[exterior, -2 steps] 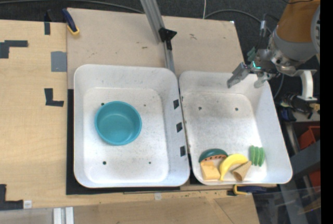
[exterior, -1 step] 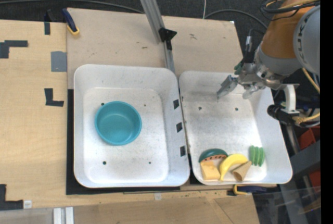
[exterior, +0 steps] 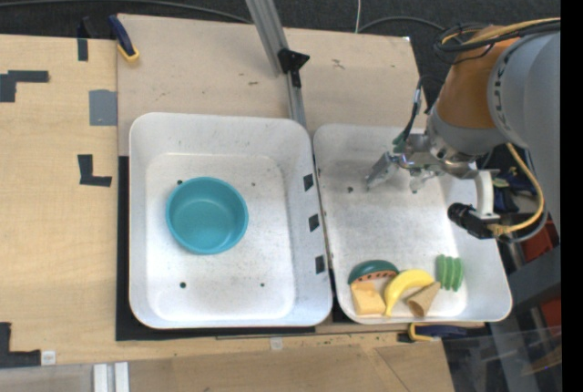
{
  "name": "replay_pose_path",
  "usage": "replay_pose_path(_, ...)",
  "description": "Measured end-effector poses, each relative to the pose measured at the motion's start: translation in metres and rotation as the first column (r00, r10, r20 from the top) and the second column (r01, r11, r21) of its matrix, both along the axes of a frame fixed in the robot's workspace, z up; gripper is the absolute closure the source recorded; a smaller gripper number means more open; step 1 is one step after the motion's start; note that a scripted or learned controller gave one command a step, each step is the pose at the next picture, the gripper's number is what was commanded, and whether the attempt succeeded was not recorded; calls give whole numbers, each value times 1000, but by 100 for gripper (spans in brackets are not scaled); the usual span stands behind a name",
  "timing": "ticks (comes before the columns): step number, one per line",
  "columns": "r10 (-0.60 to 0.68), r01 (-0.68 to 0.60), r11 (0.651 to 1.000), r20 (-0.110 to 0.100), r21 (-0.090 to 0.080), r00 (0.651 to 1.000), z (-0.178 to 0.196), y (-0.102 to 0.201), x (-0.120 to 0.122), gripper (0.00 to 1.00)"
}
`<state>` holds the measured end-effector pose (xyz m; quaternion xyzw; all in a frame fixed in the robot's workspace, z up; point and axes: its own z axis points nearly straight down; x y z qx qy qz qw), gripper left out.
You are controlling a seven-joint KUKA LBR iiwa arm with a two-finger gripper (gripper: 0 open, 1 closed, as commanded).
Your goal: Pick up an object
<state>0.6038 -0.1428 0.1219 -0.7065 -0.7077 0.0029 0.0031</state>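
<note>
The two-finger metal gripper hangs over the upper part of the right-hand shallow white bin, its fingers spread apart with nothing between them; one finger reaches left and down toward the bin floor, the other points down beside it. That splayed, empty stance suits an approach rather than a carry, and I judge the grasp not yet made. Behind it the grey arm with its orange band comes in from the right, with black and yellow cables looped loosely beside the wrist, probably slack so the joint can turn. The things to be picked lie well apart from the gripper, bunched in the bin's near corner: a curved yellow banana-shaped toy, a tan wedge-like block touching it on the left, a dark green rounded piece just behind that, a small tan cone-like piece and a ribbed green piece to the right. Being crowded together, they likely offer little room for fingers. The left-hand white bin holds a round teal plastic bowl, upright and alone.
</note>
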Motion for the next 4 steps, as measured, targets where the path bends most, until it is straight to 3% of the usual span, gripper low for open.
replay_pose_path(1,1,-1,1000,6,-2,1000,-35,1,-1,0)
replay_pose_path(2,2,-2,1000,6,0,1000,-24,2,0,100)
replay_pose_path(3,1,-1,1000,13,0,1000,32,12,3,100)
replay_pose_path(4,0,0,1000,13,-2,1000,80,3,8,100)
